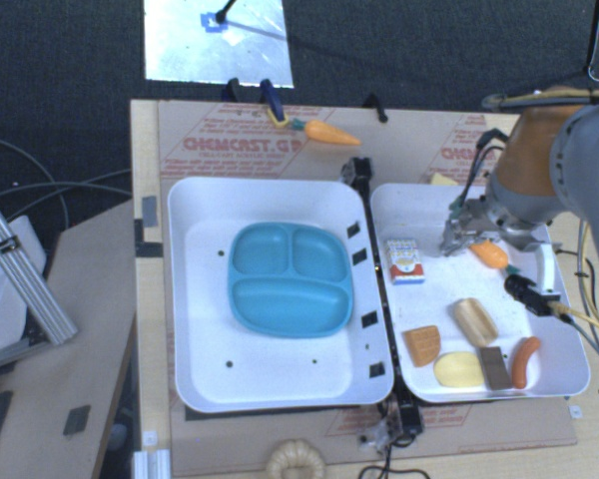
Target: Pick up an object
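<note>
The right bin holds several toy foods. A small red and white carton lies near its left wall. An orange piece sits mid-bin, just right of and below my gripper. The gripper hangs low over the bin's upper middle, and nothing shows between its tips. Toward the front lie a tan bread roll, a toast slice, a yellow lump, a brown bar and a red sausage.
The left bin carries a blue divided plate. A toy carrot lies on the board behind the bins. A beige ring rests at the board's front edge. The arm crosses the right bin's far corner.
</note>
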Motion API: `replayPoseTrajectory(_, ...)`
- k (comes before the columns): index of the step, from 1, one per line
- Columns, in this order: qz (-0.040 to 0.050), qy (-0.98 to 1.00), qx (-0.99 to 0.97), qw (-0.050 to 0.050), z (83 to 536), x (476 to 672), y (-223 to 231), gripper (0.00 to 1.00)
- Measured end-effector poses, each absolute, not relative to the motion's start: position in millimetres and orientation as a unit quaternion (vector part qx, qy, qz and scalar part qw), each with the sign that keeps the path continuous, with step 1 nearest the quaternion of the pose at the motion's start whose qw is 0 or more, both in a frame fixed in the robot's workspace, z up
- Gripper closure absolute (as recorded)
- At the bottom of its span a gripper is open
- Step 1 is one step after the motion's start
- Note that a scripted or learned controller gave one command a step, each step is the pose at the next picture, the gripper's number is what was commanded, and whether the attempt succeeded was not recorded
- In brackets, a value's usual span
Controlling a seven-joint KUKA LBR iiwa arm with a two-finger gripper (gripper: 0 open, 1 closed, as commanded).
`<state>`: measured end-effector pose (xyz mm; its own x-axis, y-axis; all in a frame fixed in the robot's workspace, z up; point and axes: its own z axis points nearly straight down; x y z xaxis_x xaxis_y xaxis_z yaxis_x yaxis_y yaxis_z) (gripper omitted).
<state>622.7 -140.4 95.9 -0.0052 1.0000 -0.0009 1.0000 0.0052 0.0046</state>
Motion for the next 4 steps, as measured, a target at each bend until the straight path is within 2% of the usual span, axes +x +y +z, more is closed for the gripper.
replayPoseTrajectory(1,0.0012,0.709,0.705,0.001,146.1,619.1,-131.3,1.0)
replayPoseTrajectory(2,0.0023,0.709,0.705,0.003,199.7,631.3,-131.8,1.0)
replayPoseTrajectory(3,0.0016,0.709,0.705,0.002,226.2,632.5,-131.7,1.0)
replayPoseTrajectory(4,0.0015,0.71,0.704,0.001,232.8,632.6,-85.6,1.0)
